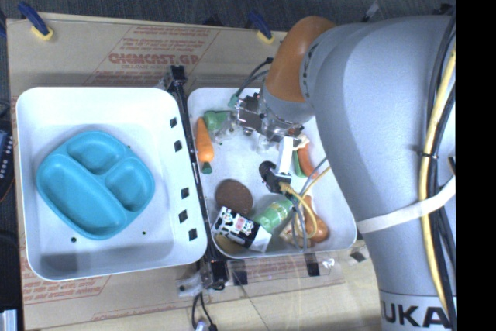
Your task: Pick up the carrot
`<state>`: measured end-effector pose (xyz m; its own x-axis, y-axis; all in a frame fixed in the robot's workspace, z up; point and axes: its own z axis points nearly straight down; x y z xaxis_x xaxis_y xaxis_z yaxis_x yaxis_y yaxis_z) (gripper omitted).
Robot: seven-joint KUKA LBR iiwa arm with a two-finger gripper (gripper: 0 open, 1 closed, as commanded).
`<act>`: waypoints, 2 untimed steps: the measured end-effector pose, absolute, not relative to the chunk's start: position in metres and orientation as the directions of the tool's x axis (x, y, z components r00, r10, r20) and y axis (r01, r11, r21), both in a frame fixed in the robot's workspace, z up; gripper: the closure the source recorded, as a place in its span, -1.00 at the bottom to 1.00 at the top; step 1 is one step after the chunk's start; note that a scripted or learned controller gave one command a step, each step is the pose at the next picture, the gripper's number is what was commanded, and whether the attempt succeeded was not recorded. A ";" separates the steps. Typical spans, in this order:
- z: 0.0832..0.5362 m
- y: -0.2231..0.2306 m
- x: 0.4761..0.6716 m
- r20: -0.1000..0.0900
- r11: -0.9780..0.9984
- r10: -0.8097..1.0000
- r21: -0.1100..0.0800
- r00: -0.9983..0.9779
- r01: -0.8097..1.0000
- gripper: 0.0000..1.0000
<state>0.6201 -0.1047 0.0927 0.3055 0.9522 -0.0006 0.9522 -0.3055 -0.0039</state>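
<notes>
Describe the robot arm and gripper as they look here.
The arm is bulky, rounded and light grey, with an orange band above the wrist. Yellow and black cables run along its side, and white "KUKA" lettering marks its base. The gripper is small, metallic and grey with wiring.

Red printed lettering on the brown cardboard sheet [147,50] under the bins reads "CHEMCAST GP", seen above the left bin; smaller red lines around it are too blurred to read. More red print runs along the cardboard's lower left edge, also unreadable. Large black letters "UKA", cut off by the frame's bottom edge, stand on the grey arm [415,314] at lower right. A small black-and-white box [235,227] in the right bin bears a pattern with no legible words.
</notes>
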 end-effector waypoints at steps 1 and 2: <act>0.196 -0.068 0.611 0.003 -0.397 0.918 -0.001 0.397 0.918 -1.00; 0.192 -0.058 0.628 0.001 -0.396 0.918 -0.005 0.396 0.918 -1.00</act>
<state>0.6277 -0.0582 0.1919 0.3960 0.9183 0.0015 0.9183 -0.3959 -0.0052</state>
